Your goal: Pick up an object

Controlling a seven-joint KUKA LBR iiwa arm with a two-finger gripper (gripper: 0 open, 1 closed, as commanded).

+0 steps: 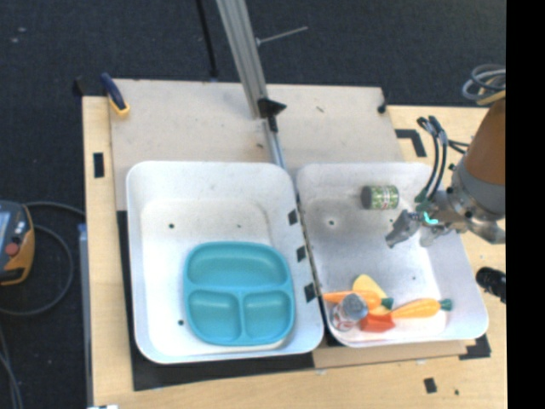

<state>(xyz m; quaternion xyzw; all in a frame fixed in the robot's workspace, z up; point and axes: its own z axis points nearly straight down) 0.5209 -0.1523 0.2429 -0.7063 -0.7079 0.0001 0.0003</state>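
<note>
Hovering over the right bin (443,254): gripper (410,228), entering from the right, poised above the bin's bare middle floor; fingers spread apart with nothing between them

Right bin, contents:
- small green-labelled can (380,197), lying on its side near the far wall, just beyond the gripper and apart from it
- heap of toy food in the near corner, well apart from the gripper: yellow piece (368,286), orange carrot (419,308), red piece (378,320), and a round grey-and-red item (349,310) too small to name

Left bin (153,194), contents: teal divided plate (240,293), flat on the floor

Step in hand, as judged: approach; no object yet picked

Next move calls for: choosing a target (the can is nearest), centring the open fingers over it, descending to the floor, then closing across the can's narrow width, since it may roll
</note>
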